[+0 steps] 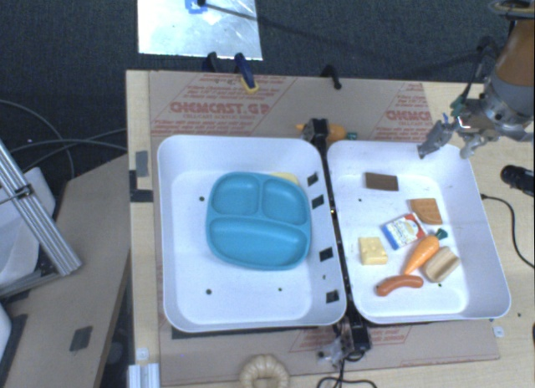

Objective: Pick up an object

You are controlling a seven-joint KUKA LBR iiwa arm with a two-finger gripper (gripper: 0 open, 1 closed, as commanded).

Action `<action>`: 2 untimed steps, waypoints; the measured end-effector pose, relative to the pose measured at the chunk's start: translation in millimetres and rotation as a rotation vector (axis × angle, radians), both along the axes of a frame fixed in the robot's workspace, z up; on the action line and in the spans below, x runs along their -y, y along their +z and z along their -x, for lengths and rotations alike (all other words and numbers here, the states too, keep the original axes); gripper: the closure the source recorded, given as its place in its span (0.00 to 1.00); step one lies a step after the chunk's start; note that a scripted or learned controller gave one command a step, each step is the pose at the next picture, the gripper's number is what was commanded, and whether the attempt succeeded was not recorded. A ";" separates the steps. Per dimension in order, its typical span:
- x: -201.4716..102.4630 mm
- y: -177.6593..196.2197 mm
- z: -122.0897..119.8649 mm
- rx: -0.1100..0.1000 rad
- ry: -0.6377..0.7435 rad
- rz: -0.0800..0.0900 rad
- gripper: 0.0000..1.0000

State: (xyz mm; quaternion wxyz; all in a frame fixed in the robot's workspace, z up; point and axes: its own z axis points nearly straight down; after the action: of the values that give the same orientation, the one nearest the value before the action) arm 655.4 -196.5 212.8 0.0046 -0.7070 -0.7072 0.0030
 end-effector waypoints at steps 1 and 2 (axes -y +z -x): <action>-0.6 8.8 -2.8 0.013 0.003 0.003 0.00; -6.0 -48.8 3.3 0.010 0.002 0.003 0.00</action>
State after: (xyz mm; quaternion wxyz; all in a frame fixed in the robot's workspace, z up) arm 652.1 -190.5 163.9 0.0000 -0.7062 -0.7080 0.0002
